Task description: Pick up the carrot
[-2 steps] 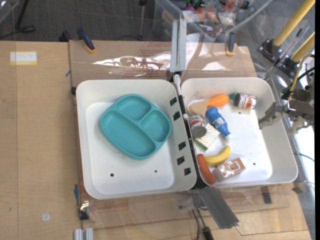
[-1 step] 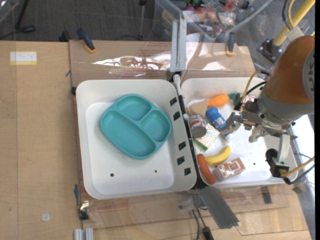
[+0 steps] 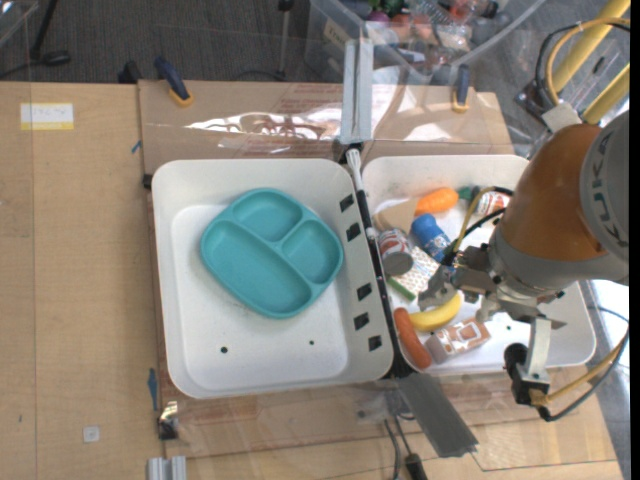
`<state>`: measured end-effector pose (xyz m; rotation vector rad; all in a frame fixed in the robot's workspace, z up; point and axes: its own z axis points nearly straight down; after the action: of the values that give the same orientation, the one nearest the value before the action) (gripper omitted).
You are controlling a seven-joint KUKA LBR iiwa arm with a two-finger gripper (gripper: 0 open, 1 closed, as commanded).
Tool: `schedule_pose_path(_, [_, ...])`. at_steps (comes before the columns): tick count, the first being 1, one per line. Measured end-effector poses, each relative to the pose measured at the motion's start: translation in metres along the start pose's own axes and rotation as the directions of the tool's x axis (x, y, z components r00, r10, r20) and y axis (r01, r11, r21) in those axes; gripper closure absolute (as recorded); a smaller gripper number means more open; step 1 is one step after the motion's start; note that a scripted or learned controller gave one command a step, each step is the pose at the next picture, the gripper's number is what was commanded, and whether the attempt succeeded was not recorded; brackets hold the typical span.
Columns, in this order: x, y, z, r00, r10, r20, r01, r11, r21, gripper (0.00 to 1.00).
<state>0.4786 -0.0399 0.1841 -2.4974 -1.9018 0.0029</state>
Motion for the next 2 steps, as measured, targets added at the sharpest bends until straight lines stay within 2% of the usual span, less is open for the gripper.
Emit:
schedule_pose_path(1, [-0.051, 0.014, 0.046, 1.000, 0.004, -0.001, -0.004, 1.000, 0.000, 0.00])
schedule_pose_path(2, [-0.047, 0.045, 0.094, 1.000, -0.014, -0.003, 0.014, 1.000, -0.011, 0.00])
